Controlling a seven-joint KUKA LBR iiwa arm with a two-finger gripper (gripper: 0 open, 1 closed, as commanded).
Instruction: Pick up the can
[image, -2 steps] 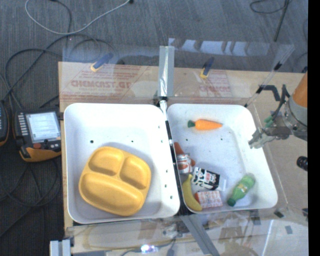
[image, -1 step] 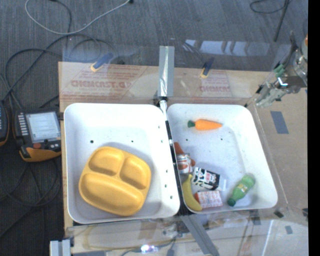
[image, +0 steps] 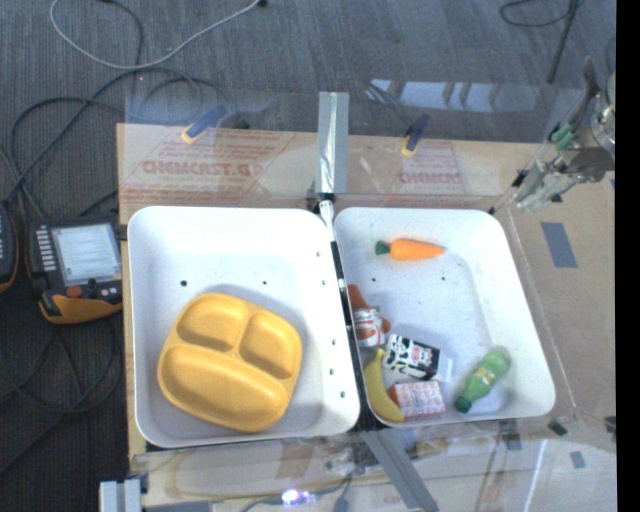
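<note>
While the end effector (image: 548, 185) hangs at the upper right of the frame, outside the bins, its state cannot be told. Lying on its side against the left wall of the right bin (image: 520, 290), the can (image: 365, 318) is small, red and white; its label is too small to read. Its long axis runs up-frame, tilted slightly left. Just beside it sits a black-and-white carton (image: 411, 355), with a banana (image: 378, 388) below.

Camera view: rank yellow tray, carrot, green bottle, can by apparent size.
1. yellow tray, by far
2. green bottle and carrot: look alike, not ranked
3. can, partly hidden against the bin wall, so unsure
</note>
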